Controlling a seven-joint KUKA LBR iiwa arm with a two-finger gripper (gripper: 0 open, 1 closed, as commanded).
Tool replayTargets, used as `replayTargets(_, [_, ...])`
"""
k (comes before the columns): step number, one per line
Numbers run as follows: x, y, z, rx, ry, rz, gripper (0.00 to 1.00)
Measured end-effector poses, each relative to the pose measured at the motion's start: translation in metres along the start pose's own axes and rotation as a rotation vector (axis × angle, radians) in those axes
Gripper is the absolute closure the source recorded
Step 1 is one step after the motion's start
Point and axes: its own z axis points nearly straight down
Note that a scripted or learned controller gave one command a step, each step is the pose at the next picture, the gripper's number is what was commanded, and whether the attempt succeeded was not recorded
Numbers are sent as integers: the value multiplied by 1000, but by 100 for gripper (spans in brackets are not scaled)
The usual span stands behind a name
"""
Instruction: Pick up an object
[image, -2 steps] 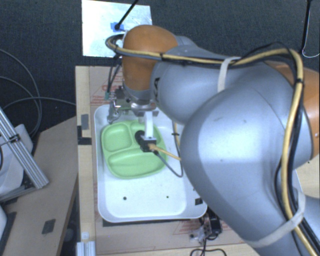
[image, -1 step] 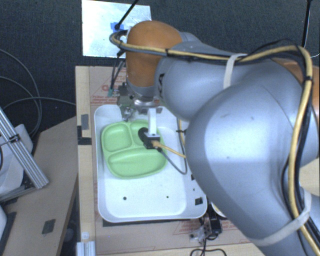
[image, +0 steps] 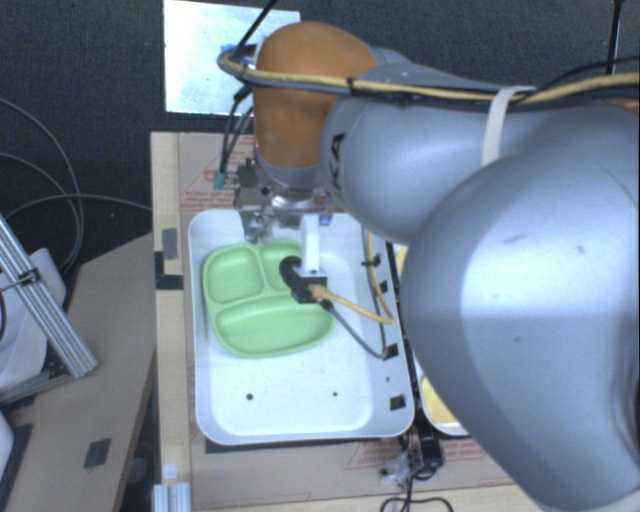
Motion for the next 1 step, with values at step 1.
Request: replayTargets(1, [-35, 18, -32, 0, -3, 7, 100])
